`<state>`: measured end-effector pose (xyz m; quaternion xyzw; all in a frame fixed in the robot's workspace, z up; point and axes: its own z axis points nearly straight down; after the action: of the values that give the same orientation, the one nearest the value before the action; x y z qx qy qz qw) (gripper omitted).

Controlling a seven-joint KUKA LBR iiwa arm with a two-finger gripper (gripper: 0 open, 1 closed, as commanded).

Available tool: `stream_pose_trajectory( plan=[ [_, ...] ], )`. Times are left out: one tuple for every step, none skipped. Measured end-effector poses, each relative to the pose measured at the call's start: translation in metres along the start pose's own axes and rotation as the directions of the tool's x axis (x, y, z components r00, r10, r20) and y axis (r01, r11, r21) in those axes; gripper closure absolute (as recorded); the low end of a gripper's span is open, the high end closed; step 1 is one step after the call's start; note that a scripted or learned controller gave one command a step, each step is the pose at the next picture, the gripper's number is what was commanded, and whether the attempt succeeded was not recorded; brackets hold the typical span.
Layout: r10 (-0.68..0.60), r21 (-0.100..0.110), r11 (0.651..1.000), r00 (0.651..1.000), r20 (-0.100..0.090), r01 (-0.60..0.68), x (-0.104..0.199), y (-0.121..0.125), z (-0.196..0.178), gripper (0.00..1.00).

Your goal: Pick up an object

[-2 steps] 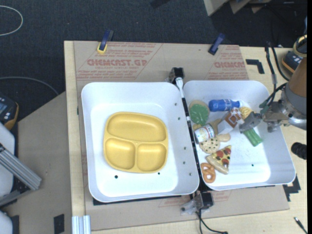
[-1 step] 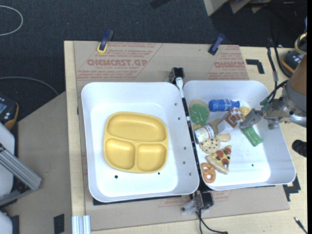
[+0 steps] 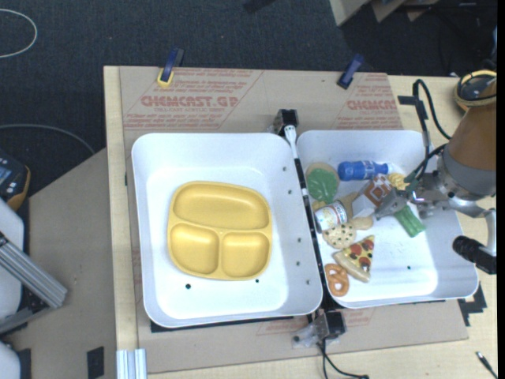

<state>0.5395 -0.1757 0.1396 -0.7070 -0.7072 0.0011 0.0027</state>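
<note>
The right bin [image 3: 410,279] holds several small items. Among them are a blue bottle [image 3: 361,169], a green round piece [image 3: 322,183], a small can [image 3: 331,213], a cookie [image 3: 340,234], a pizza slice [image 3: 357,257] and a pretzel [image 3: 337,279]. A green cylinder [image 3: 410,223] lies toward the right. My gripper [image 3: 389,201] is low in the middle of this bin, reaching in from the right. It is right beside a brown and red item [image 3: 377,188], which it partly hides.
The left bin [image 3: 150,235] holds a yellow divided tray [image 3: 220,229]. A ridge with screws [image 3: 302,204] separates the bins. Cables [image 3: 422,113] and the arm's orange band [image 3: 477,136] hang over the right bin's far right edge.
</note>
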Motion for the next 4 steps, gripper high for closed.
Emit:
stream_pose_trajectory(
  plan=[
    [0.0,-0.004,1.0,1.0,0.001,0.0,0.0,0.001,0.051,0.0],
    [0.001,-0.012,1.0,1.0,0.004,-0.001,0.0,0.002,0.037,1.0],
    [-0.001,-0.01,1.0,1.0,0.005,0.001,0.004,0.009,-0.007,1.0],
    [-0.001,-0.01,1.0,1.0,0.005,0.001,0.002,0.009,-0.07,1.0]
  ],
)
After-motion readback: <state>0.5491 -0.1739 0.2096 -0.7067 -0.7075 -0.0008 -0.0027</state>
